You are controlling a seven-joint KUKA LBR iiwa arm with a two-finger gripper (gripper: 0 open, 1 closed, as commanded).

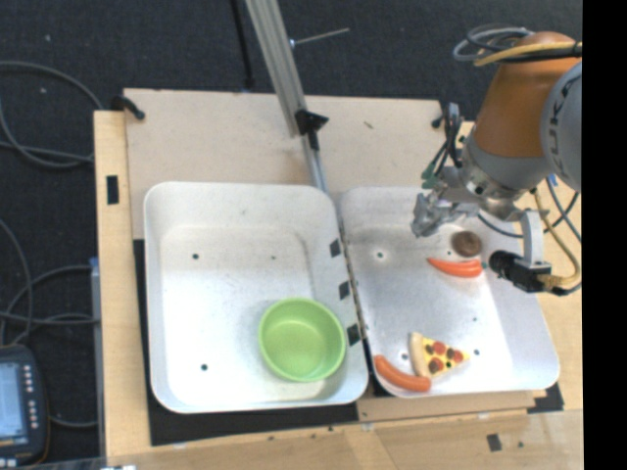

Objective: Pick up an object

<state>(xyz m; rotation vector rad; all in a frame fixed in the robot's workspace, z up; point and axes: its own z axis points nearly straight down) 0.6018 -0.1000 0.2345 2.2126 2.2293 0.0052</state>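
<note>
From the overhead camera, my gripper (428, 215) hangs low over the upper part of the right bin (387, 213), with nothing visibly between its parts; whether it is spread or closed I cannot tell from this angle. The nearest candidates sit just beside it toward the arm: a small brown round piece (466, 244) and, touching or nearly touching that, an orange carrot-like piece (457, 266). Either would serve as the object to lift.

To do this well, I judge I should shift slightly toward the arm side, centre over one piece alone, and line up across the carrot's narrow width rather than along it. The two pieces lie so close that closing on one may nudge the other away.

Farther down the same bin, near its front edge, lie a pizza slice toy (434, 355) and a red sausage (401, 375), well apart from my tool. The sausage hugs the bin wall, which would crowd a grasp. In the left bin (196, 233) rests a green bowl (302, 338), out of my way. A slanted metal rail (279, 57) stands behind the bins, clear of my reach.
</note>
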